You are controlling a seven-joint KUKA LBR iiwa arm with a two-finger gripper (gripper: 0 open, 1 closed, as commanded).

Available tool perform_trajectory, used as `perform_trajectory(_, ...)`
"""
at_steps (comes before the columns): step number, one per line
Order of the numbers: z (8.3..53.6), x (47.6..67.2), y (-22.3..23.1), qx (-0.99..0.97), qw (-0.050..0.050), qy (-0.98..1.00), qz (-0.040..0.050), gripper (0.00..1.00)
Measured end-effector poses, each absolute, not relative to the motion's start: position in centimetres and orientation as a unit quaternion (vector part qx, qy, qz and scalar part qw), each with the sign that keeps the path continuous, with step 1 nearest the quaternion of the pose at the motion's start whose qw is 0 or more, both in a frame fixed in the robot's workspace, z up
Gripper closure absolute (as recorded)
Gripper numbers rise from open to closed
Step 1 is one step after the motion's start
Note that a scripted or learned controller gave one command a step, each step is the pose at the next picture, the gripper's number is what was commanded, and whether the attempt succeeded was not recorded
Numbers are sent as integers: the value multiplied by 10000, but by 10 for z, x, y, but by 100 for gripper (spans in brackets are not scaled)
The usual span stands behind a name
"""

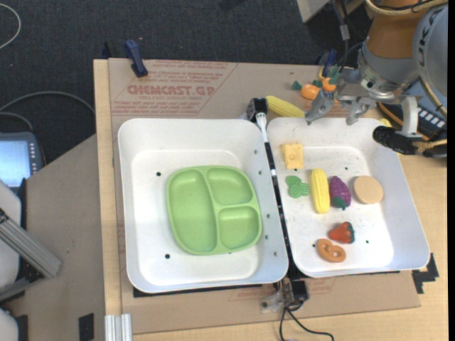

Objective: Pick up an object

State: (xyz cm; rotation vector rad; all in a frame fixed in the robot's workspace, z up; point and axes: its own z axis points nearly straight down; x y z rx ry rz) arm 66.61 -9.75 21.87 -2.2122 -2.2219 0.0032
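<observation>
while the claw [334, 111] hangs released and holding nothing at the right bin's [405, 190] far rim, the cheese cube [292, 155] lies toward seven o'clock, nearest.

We see a pale-green tray [213, 209] in a white bin [135, 155], w/ yellow corn [320, 190], purple veg, maybe eggplant [340, 191], tan disc [368, 190] & red strawberry [342, 233] opposite.

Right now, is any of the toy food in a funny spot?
Yes. A yellow banana and a small orange and green toy lie on the cardboard behind the right bin, outside it. The other toy foods sit inside that bin. The green plate sits tidily in the left bin.
</observation>
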Motion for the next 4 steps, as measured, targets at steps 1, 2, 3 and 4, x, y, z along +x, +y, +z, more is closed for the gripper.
perform_trajectory(1,359,668,-156,-7087,-94,-7055,-40,0)
perform_trajectory(2,245,665,-116,-7060,50,-7082,25,0)
perform_trajectory(3,80,665,-96,-7071,36,-7071,11,0)
perform_trajectory(4,342,669,-117,-7069,-96,-7073,-57,0)
